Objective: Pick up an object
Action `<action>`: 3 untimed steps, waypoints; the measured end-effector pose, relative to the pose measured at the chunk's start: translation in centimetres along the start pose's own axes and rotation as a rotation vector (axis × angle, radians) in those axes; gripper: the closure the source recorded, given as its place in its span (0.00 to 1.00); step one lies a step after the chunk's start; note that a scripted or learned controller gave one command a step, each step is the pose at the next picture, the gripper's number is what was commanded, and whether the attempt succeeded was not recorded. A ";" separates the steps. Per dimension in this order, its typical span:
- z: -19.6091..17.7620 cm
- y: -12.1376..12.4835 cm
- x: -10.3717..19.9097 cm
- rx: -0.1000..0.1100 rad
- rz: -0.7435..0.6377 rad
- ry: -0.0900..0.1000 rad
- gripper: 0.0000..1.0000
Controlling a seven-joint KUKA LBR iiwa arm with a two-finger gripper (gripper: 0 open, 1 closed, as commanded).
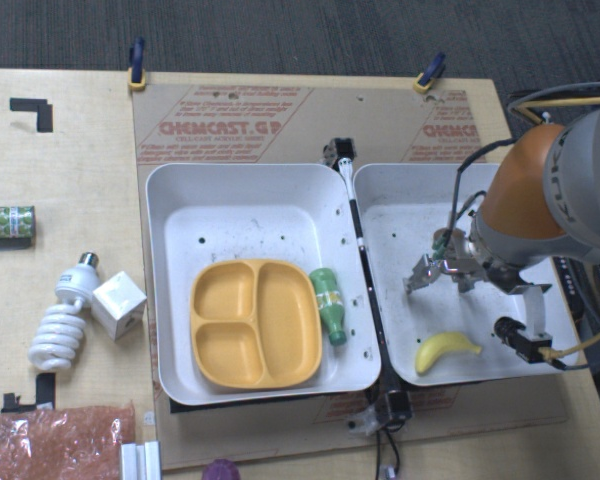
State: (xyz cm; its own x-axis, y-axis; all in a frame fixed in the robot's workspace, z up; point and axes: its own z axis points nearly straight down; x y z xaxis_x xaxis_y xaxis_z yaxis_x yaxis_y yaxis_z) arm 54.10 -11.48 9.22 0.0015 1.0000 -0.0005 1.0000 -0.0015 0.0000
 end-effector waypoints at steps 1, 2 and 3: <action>0.0 -5.8 -2.5 0.000 0.000 0.001 0.00; -4.1 0.0 -10.4 -0.002 -0.001 -0.001 0.00; 0.0 3.2 -10.3 0.000 -0.008 0.008 0.00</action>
State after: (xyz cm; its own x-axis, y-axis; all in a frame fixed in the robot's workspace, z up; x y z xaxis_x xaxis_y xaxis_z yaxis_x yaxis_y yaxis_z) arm 57.24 -21.76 9.22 -0.0067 1.0000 0.0071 1.0000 0.0067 -0.0003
